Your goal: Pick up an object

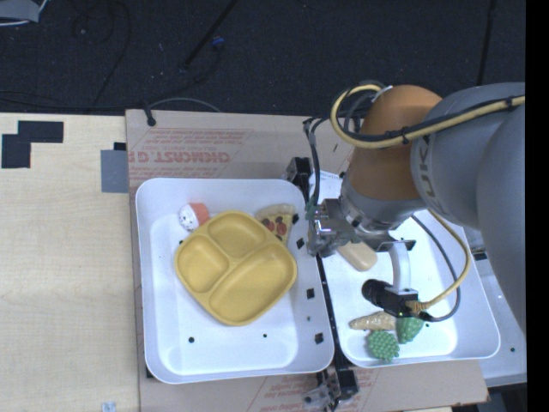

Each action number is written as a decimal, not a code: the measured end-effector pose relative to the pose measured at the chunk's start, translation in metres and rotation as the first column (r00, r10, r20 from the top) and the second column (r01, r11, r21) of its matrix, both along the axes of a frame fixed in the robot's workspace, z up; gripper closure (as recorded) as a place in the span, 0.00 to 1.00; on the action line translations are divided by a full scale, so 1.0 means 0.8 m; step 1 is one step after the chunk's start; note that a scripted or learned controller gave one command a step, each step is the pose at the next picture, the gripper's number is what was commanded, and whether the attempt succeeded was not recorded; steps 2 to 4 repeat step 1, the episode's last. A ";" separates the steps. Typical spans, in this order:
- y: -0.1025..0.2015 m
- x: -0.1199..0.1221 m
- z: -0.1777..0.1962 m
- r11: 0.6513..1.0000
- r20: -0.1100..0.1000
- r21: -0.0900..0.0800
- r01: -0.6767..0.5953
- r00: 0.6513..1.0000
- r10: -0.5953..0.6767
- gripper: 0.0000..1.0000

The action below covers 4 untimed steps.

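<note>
Gripper (319,230) sits low at right bin (480,333) edge, grip hidden, cannot tell. Tan block (357,255) just beside it, likely target. Green toy (383,345) farther off. Yellow tray (236,267) fills left bin (163,333).

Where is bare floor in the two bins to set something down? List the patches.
Left bin: a free strip along the near wall, below the yellow tray, and a narrow one down its left wall. Right bin: free toward the near right corner. Crowded around the green toys and under the arm.
</note>
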<state>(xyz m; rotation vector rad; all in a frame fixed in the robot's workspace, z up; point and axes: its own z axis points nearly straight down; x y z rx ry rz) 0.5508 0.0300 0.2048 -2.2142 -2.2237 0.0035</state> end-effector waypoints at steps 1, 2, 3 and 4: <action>0.067 0.006 0.022 1.000 0.002 0.000 -0.001 1.000 0.001 1.00; 0.067 0.006 0.022 1.000 0.002 0.000 -0.001 1.000 0.001 1.00; 0.067 0.006 0.022 1.000 0.002 0.000 -0.001 1.000 0.001 1.00; 0.067 0.006 0.022 1.000 0.002 0.000 -0.001 1.000 0.001 1.00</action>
